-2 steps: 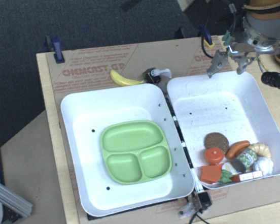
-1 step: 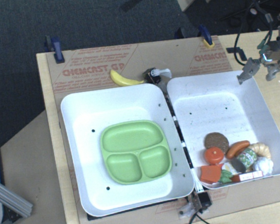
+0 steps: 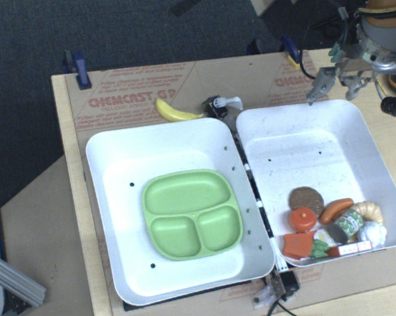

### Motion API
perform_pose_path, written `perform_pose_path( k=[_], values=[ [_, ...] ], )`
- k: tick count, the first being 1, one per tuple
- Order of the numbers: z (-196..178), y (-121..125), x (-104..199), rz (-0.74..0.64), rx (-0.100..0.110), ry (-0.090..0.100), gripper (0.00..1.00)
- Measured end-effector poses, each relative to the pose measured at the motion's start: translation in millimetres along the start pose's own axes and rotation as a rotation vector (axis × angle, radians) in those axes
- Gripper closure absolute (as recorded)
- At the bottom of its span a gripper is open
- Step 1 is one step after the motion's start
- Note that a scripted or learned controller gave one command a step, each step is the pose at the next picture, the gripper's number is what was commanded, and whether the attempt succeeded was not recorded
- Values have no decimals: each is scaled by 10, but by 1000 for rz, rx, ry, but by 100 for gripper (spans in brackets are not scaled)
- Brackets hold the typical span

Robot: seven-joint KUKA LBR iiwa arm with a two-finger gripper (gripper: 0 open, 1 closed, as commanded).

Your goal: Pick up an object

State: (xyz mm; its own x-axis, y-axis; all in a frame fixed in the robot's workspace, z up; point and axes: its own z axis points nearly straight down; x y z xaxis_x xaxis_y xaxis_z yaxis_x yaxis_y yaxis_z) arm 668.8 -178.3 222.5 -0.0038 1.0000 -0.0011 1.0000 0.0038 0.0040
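Observation:
A pile of toy foods lies in the front right corner of the right bin (image 3: 304, 143): a brown round patty (image 3: 305, 198), a red tomato (image 3: 304, 219), a red sausage (image 3: 336, 209), a tan croissant (image 3: 369, 209), a green can (image 3: 349, 225) and an orange-red block (image 3: 297, 245). My gripper (image 3: 335, 86) hangs over the back right rim of that bin, far from the pile. Its two fingers stand apart, open, with nothing between them.
The left bin (image 3: 117, 200) holds a green divided plate (image 3: 191, 214). A yellow banana (image 3: 176, 112) lies on the bench behind the left bin, beside a small black and white part (image 3: 221, 105). Cables and arm parts sit at the far right.

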Motion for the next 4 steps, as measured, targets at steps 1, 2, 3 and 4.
perform_pose_path(
  k=[1, 2, 3, 4],
  values=[
    [-391, -1047, -327, 10, 6, 0, 0],
    [449, -638, 277, -3, 12, 7, 0],
    [610, -1425, 72, 8, 14, 4, 0],
    [1389, -1675, 402, 6, 5, 5, 0]
  ],
)
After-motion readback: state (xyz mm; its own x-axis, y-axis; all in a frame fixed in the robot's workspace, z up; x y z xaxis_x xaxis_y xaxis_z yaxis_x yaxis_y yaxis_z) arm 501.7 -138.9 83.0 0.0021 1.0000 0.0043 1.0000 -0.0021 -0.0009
